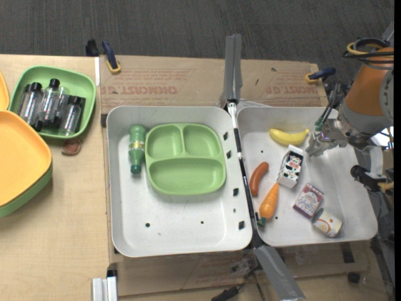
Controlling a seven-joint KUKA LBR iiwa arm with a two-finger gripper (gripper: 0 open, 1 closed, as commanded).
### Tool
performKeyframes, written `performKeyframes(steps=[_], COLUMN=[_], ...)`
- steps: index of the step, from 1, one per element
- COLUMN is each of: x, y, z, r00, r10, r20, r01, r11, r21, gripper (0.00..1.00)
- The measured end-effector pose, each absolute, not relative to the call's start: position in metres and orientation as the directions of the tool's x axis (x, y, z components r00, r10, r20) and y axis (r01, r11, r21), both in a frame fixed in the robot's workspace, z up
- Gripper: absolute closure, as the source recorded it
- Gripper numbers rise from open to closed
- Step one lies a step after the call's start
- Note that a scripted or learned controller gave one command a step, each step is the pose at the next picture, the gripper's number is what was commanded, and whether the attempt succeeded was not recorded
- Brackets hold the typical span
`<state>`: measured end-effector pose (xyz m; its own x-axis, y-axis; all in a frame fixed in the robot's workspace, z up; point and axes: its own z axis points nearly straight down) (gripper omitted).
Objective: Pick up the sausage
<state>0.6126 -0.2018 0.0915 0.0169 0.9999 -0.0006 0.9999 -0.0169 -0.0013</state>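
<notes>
The arm [366, 89] comes in from the right, its orange band above the wrist, and bends down over the upper right part of the right bin [351, 231]. The gripper [315, 144] hangs low just right of the banana [289, 135] and above the small milk carton [291, 167]. Whether it is wide or narrow I cannot tell from this angle, and nothing shows in its grasp.

The sausage [258, 177] lies in the left part of the right bin, slightly tilted, just above the carrot [270, 200] and left of the milk carton, apart from the gripper. A pink packet [309, 200] and a small can [328, 223] lie toward the lower right of the same bin.

The left bin [169, 231] holds a green divided plate [185, 158] and a green bottle [136, 148] just beside its left edge. Both bins rest on a brown cardboard sheet [163, 80] held by clamps [111, 56]. On the wooden bench [56, 249] to the left are a green tray [84, 89] of small dark-capped bottles [50, 107] and a stack of orange plates [22, 168]. Dark carpet [188, 11] runs behind.
</notes>
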Motion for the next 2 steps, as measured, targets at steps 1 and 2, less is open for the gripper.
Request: performKeyframes(steps=[1, 2], x=[0.613, 0.659], y=[-0.202, -0.219], z=[0.101, 0.104], r00=[0.015, -0.005], r10=[1.000, 1.000], r20=[-0.002, -0.002], r01=[1.000, 1.000], r11=[-0.015, 0.005], r21=[-0.001, 0.000], gripper=[1.00, 1.00])
